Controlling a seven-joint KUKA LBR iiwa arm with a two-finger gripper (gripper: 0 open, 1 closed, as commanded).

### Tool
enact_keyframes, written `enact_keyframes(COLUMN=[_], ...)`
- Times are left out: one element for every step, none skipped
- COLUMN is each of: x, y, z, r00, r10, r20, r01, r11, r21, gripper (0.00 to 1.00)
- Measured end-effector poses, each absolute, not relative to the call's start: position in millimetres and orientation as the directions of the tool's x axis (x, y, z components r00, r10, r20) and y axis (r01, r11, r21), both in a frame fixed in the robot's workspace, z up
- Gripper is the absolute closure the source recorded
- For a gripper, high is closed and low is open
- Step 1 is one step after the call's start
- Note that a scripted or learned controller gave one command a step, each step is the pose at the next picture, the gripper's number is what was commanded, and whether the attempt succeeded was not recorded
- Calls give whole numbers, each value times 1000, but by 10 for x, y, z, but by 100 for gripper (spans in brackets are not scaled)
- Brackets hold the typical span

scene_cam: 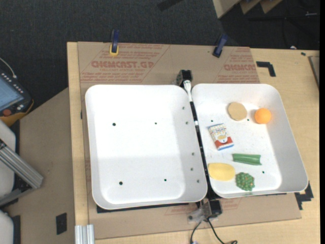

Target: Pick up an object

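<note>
The setting is a robotics laboratory or test cell. Two shallow white bins [139, 146] sit side by side on a brown board [152, 60] printed with red lettering, and the board is fixed at its far edge by two blue clamps [115, 41]. The right bin [284, 136] holds small toy food items [221, 136]. A cable [203, 230] runs off the near edge. Dark carpet [51, 14] surrounds the bench, and aluminium framing [20, 166] stands at the left.

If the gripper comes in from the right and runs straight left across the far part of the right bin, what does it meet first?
Probably the orange ball, then the tan round piece just left of it, if it travels low enough.
</note>
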State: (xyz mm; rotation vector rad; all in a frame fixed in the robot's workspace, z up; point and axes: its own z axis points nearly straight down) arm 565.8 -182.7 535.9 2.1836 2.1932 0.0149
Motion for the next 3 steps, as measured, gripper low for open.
enact_keyframes(x=[5665, 5671, 5677], y=[-1828, -1829, -1830], z=[5469, 5579, 5689], r00=[-4, -5, -5], r10=[1000, 999, 999], r20=[-30, -33, -36], r01=[999, 999, 998], r11=[5, 6, 7], r21=[45, 50, 55], gripper=[100, 100, 100])
